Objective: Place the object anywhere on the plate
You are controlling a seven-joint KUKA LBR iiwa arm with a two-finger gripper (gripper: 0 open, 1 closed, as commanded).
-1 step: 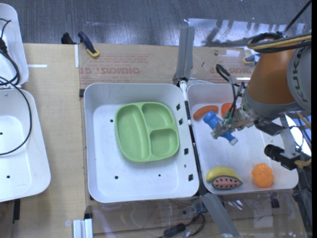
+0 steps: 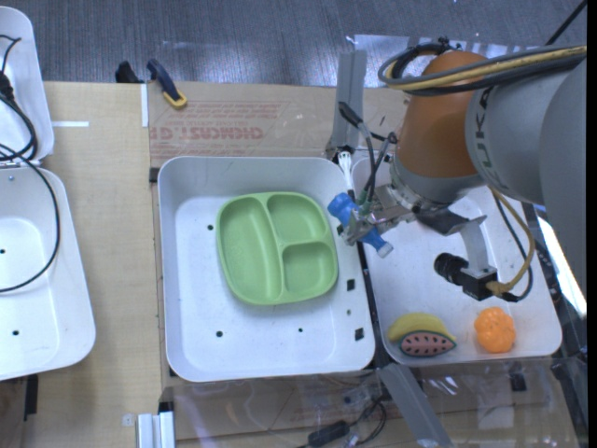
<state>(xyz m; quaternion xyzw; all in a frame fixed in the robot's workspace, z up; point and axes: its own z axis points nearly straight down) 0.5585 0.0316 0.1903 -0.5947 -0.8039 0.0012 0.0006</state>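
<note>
A light green divided plate (image 2: 277,246) lies in the middle of the left white bin (image 2: 187,325). My gripper (image 2: 362,220) hangs over the wall between the two bins, just right of the plate's right rim. It is shut on a small blue object (image 2: 341,208), whose ends stick out on both sides of the fingers, up-left and down-right. The blue object is close to the plate's edge but apart from it.
The right bin (image 2: 522,250) holds a toy watermelon slice (image 2: 422,335) and an orange fruit (image 2: 494,329) near its front edge. A black part (image 2: 464,273) juts from the arm above that bin. A white tub (image 2: 37,278) stands at the far left.
</note>
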